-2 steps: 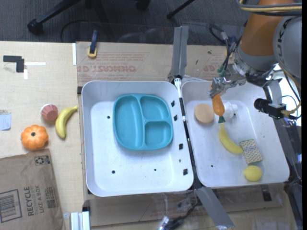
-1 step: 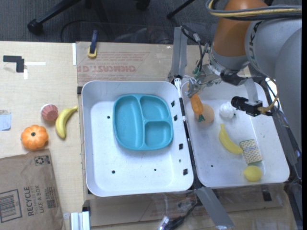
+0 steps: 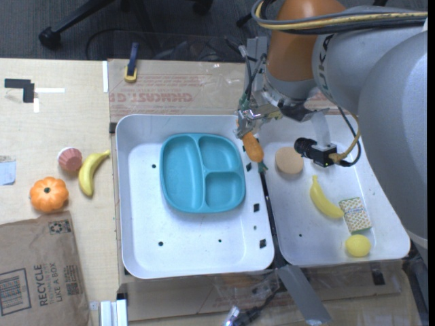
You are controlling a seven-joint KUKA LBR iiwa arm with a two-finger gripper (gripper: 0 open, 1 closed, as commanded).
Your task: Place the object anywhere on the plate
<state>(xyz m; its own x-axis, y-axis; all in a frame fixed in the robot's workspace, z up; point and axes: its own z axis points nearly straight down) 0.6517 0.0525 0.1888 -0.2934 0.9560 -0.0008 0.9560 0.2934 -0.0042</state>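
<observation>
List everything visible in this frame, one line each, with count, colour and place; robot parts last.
plate: 1, teal, three compartments, left bin
carrot: 1, orange, at the claw's tip, over the divide between bins
round disc: 1, tan, right bin
bananas: 2, yellow, right bin; bench left
cracker box: 1, yellow-green, right bin
lemon: 1, yellow, right bin
pumpkin: 1, orange, bench left
cupcake: 1, pink, bench left
bins: 2, white
arm: 1, grey, orange band
claw: 1, metallic

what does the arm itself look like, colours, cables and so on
The arm is bulky, with smooth, rounded light-grey casings and a glossy orange dome-shaped band above the wrist. Yellow and grey cables loop across its top, and thin black wires trail down by the wrist. The pincer is small, silvery metal with dark fittings.
</observation>
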